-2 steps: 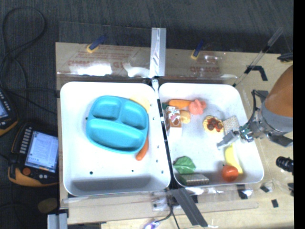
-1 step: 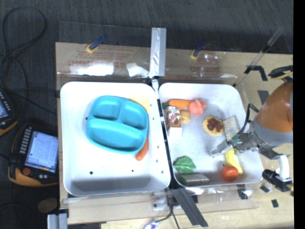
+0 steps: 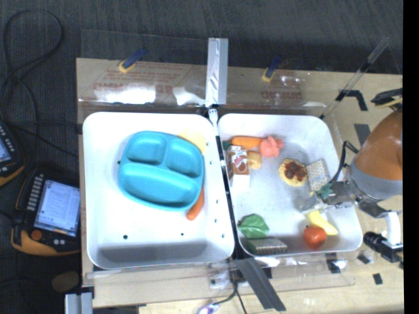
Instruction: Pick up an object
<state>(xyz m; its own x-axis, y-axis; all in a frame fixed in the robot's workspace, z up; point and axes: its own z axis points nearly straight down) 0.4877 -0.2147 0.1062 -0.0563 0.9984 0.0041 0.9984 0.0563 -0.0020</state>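
No legible text or labels anywhere.

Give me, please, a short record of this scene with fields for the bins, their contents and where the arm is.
left bin: blue divided tray, an orange carrot-like piece and a yellow item at the tray's edges
right bin: carrot, pink toy, small pizza, green leaf, red tomato, yellow piece, small box
arm: over the right bin's right edge
tool: low near the yellow piece, finger state unclear
held: nothing visibly
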